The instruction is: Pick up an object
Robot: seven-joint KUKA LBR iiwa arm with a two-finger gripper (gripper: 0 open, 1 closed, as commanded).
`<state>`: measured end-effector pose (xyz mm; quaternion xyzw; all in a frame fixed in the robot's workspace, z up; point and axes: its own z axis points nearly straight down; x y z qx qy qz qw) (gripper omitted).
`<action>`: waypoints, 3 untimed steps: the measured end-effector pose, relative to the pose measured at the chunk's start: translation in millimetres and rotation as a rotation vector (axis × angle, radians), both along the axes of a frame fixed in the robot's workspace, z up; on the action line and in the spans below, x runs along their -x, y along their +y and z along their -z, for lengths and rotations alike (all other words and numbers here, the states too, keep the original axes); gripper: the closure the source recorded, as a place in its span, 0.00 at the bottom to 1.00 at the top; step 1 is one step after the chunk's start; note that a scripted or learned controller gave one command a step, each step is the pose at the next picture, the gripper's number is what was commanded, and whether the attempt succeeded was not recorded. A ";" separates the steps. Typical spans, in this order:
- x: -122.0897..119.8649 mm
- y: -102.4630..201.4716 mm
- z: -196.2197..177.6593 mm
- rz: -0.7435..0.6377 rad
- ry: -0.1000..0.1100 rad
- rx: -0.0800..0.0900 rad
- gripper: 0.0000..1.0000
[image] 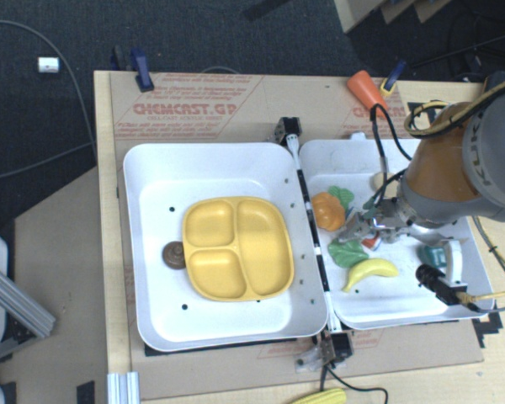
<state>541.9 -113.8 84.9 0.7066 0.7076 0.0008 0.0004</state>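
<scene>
Gripper (359, 228) lowered among toy food in the right bin (404, 310), jaw state indiscernible; no object lifted yet.

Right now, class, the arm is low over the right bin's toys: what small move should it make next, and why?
Probably a short descent. The gripper sits right over the green toy, with the banana and orange toy crowding close, so going straight down seems safest for catching one without knocking the others.
</scene>
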 end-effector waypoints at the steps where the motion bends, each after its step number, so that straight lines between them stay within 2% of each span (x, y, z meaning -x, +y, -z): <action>1: -0.5 -0.1 -10.3 0.001 -0.003 0.001 1.00; 2: -0.3 -0.1 -10.1 0.001 -0.002 0.000 0.00; 3: -66.1 14.2 0.2 0.000 0.001 0.000 0.00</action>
